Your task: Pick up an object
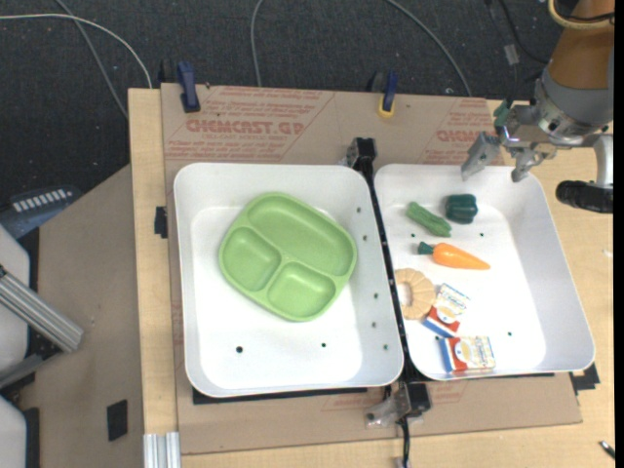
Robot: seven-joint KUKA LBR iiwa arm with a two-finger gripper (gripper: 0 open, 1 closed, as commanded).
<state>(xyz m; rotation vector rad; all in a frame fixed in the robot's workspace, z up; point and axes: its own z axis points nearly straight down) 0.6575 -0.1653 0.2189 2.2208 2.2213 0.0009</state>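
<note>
1. Objects for picking lie in the right bin: one green pepper at the far side, one green pod just left of it, one carrot nearer, one round biscuit-like ring, and two small printed packets at the near side.
2. One hand hangs above the far rim of the right bin, its two fingers spread wide with nothing between them, apart from every object.
3. One green divided plate fills much of the left bin. Both bins sit on the surface.
4. Likely risks: the pepper and pod lie close together, so descending fingers could strike both and push one aside. The flat packets may slip from a pinch. A drop near the bin's rim could catch the wall.
</note>
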